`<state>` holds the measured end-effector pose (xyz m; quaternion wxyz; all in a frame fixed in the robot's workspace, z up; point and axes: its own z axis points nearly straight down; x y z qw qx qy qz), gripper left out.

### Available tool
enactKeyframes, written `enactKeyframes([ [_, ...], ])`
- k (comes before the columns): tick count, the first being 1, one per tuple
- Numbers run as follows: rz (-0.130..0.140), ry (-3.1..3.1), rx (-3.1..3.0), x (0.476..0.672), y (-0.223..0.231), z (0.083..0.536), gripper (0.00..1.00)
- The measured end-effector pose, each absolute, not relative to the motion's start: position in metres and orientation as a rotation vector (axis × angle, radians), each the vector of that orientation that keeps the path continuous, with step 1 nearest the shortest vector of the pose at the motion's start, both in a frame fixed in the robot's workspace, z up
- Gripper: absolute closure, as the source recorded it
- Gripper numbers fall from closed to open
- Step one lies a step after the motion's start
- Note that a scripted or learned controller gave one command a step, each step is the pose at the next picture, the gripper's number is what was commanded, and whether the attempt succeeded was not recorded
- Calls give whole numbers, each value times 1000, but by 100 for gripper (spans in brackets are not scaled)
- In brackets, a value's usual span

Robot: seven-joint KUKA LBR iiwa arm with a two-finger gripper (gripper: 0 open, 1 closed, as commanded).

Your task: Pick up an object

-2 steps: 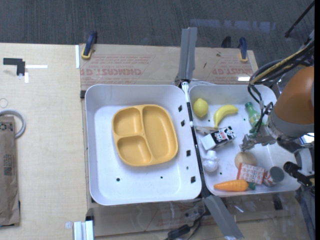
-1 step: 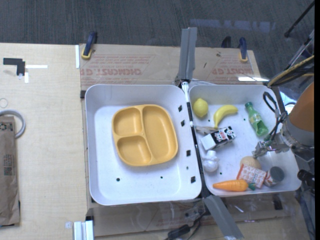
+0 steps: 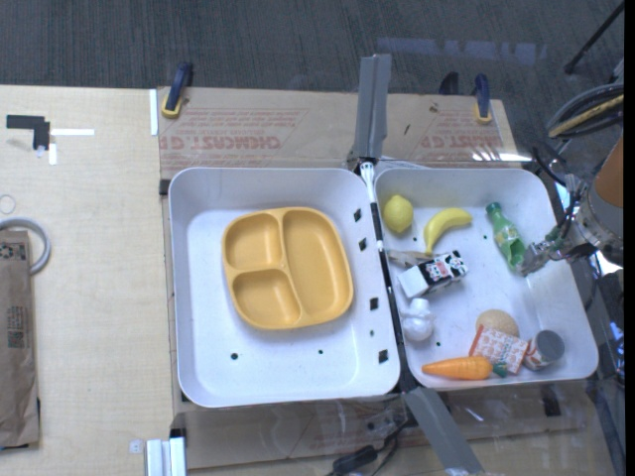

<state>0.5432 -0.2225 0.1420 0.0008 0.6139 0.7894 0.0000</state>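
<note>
The right bin (image 3: 562, 296) holds several small items: a lemon (image 3: 398, 212), a banana (image 3: 444, 225), a green bottle (image 3: 505, 234), a black-and-white carton (image 3: 438, 270), a white lump (image 3: 418, 319), a carrot (image 3: 457, 369), a tan bun (image 3: 497, 321), a red-and-white packet (image 3: 498, 348) and a grey can (image 3: 548, 346). My gripper (image 3: 538, 258) reaches in over the bin's right wall and sits low, right beside the lower end of the green bottle. Whether it touches the bottle is unclear. Nothing is visibly held.
The left bin (image 3: 198, 345) carries a yellow divided plate (image 3: 288, 266). A grey post (image 3: 373, 107) rises behind the seam between the bins. Cables and the arm's body (image 3: 607, 216) crowd the right side. A brown bag (image 3: 15, 325) lies far left on the bench.
</note>
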Motion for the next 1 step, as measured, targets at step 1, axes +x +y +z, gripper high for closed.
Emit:
enactKeyframes([
  [1, -1, 2365, 2065, 600, -137, 181, 100],
])
